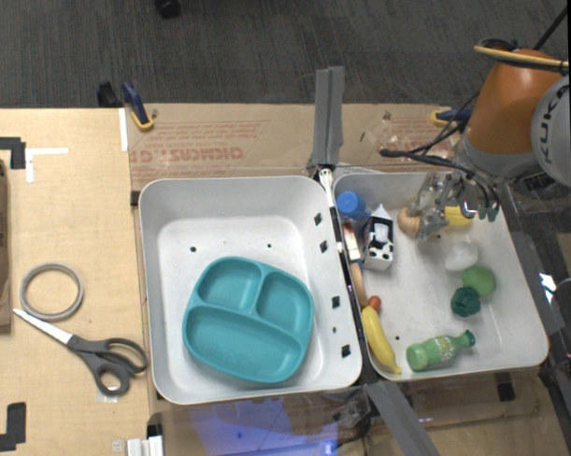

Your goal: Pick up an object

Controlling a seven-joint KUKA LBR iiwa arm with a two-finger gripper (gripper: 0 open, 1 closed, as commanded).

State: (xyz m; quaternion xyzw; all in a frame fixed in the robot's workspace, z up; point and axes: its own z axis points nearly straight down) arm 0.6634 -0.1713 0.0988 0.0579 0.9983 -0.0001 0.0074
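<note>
My gripper (442, 209) hangs over the back of the right bin (524, 354), under the orange-banded wrist. Right beside it lie a tan object (412, 224) on its left and a yellow piece (460, 216) on its right; whether either one is gripped is unclear. A white lump (460, 256) sits just in front of the gripper. Further forward are a light green ball (479, 280), a dark green object (465, 303) and a green bottle (439, 350) lying on its side.
A banana (378, 337), a black-and-white cow toy (379, 241) and a blue-capped item (349, 206) line the right bin's left wall. The left bin (164, 217) holds a teal divided plate (248, 319). Scissors (93, 351) and a tape roll (51, 288) lie on the bench at left.
</note>
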